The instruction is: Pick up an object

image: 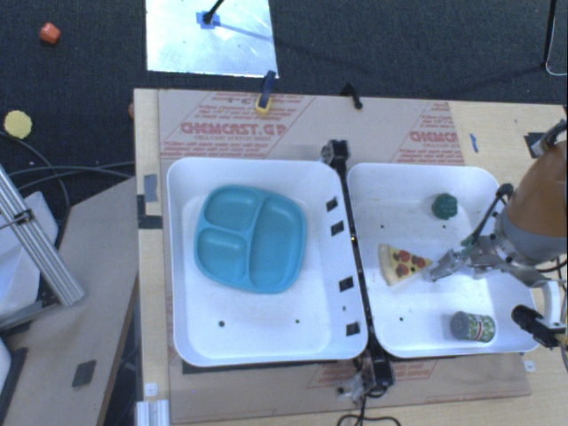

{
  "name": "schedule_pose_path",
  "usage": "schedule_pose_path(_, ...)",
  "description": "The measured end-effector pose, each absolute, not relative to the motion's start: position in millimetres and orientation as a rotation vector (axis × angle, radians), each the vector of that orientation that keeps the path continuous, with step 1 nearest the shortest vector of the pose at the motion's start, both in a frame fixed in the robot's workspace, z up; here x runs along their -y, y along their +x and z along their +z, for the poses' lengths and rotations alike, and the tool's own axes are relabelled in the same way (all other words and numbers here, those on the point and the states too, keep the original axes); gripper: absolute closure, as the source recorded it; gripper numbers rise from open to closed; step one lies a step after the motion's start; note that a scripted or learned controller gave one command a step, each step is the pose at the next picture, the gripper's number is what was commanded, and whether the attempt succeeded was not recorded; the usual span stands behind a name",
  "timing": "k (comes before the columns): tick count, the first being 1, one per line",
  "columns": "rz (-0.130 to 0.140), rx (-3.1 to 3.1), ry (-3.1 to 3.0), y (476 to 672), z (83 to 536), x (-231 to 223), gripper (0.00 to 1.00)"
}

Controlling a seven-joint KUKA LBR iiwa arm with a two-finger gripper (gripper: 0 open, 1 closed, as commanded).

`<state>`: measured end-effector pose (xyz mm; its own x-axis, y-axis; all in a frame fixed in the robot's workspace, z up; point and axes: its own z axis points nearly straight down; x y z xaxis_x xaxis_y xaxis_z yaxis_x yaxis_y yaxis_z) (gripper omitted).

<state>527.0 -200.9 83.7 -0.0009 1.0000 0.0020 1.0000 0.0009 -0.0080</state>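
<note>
In the right bin (390, 185) lie a toy pizza slice (402, 264) near the left wall, a small dark green ball (445, 206) toward the back, and a little can (472, 327) on its side at the front. My gripper (441, 270) hangs low over the bin just right of the pizza slice, its tip close to the slice's crust end. Nothing shows held in it. The arm's grey wrist and orange band (541, 207) come in from the right edge.
The left bin (191, 327) holds a blue divided plate (250, 239). Black clips (342, 256) run along the seam between the bins. Cables and a metal frame (35, 247) lie off the bench to the left.
</note>
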Motion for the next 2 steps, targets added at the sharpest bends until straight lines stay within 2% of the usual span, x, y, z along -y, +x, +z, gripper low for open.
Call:
schedule_pose_path(1,-0.002,2.224,-2.224,534.0,112.8,206.9,0.0)
schedule_pose_path(2,-0.012,2.237,-2.232,490.5,282.6,208.3,0.0)
